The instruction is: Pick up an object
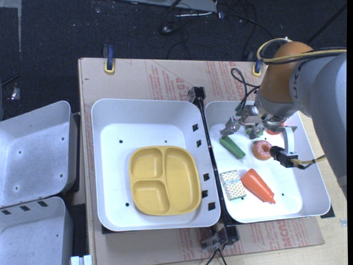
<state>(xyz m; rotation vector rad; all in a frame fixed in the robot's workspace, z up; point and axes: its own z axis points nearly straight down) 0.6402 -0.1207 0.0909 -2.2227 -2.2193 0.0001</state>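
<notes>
Over the back of the right bin [309,203] my gripper [242,128] hangs open, with nothing between its fingers. Its left fingertip [228,130] is just above the far end of a green cucumber-like piece [232,147], which lies slanted on the bin floor. A brown-pink doughnut [262,149] lies to the right of the green piece. An orange carrot [258,185] and a small chequered pad [233,184] lie nearer the front. A bit of something red [273,130] peeks out from under the wrist.
The left bin [110,148] holds a yellow divided plate [164,179]. A black divider [208,148] runs between the two bins. A black cable [289,159] trails from the wrist over the right bin. Grey-white trays [33,148] sit off the bench at the left.
</notes>
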